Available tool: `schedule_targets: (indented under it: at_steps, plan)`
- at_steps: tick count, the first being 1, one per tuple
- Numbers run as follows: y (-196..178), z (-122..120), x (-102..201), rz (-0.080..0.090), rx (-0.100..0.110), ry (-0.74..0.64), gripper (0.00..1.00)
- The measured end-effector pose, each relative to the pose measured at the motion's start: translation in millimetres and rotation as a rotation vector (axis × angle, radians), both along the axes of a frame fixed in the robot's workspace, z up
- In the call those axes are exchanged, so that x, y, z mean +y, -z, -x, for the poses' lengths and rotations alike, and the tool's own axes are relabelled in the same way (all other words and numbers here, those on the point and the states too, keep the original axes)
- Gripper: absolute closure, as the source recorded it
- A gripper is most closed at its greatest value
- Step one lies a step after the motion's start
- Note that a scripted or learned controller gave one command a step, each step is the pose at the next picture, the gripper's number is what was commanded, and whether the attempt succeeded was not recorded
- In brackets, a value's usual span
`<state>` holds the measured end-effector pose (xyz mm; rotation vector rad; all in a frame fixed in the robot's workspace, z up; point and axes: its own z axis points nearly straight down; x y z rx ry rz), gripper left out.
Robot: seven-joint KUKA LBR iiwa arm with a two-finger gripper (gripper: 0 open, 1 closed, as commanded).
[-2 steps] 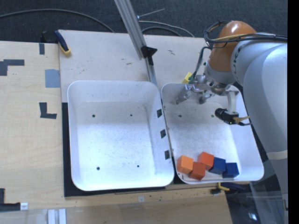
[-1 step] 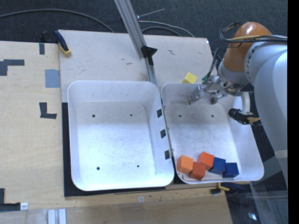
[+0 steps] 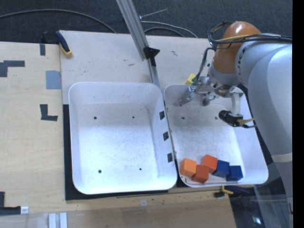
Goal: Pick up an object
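Hovering at the right bin's (image 3: 247, 146) far end, the tool (image 3: 186, 99) grips nothing; its opening is unclear; blocks (image 3: 209, 168) lie well apart.

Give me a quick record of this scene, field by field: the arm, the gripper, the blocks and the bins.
arm: reaches in from the right, over the right bin
gripper: near that bin's far edge, nothing seen in it
orange blocks: three, clustered at the right bin's near edge
blue blocks: two, touching the orange ones
left bin: beside the right bin
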<state>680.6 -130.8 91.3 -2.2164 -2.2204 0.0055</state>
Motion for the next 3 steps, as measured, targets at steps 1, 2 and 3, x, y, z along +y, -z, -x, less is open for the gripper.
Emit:
schedule_targets:
  at_steps: [1,2,3]
  plan:
    - [0,1,-61,0.002,0.000,0.004,0.00]
    - [0,0,6,0.000,0.000,-0.004,0.00]
    - [1,1,-72,-0.001,0.003,0.006,0.00]
